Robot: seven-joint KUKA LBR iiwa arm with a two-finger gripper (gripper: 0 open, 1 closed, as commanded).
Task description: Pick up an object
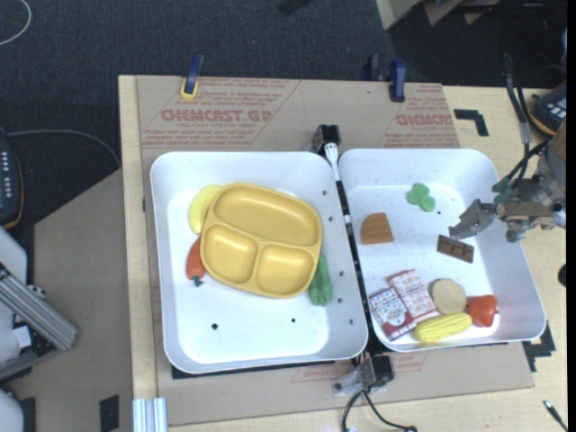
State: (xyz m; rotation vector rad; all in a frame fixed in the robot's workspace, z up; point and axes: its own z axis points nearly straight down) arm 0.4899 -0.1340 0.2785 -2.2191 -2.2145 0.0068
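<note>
- Objects for picking are lying mostly in the right bin [513, 268], which is sitting on the counter [135, 241] beside the left bin [171, 241].
- At twelve o'clock in the right bin a green piece [419, 196] is resting; toward nine o'clock an orange-brown wedge [376, 229] is lying.
- Near the bin's three o'clock side a dark brown bar [455, 248] is lying, just below the end effector [481, 214].
- Around six o'clock a red-and-white packet [399, 301], a tan round piece [447, 292], a yellow corn cob [442, 328] and a red piece [483, 309] are clustering together.
- In the left bin a yellow divided tray [261, 239] is lying tilted over a yellow piece [200, 207] at its ten o'clock, a red pepper [194, 264] at its eight o'clock and a green piece [320, 282] at its four o'clock.
- Reaching in from three o'clock, the end effector is hovering over the right bin's three o'clock rim; whether its fingers are parted or closed cannot be told, and nothing is visibly being gripped.
</note>
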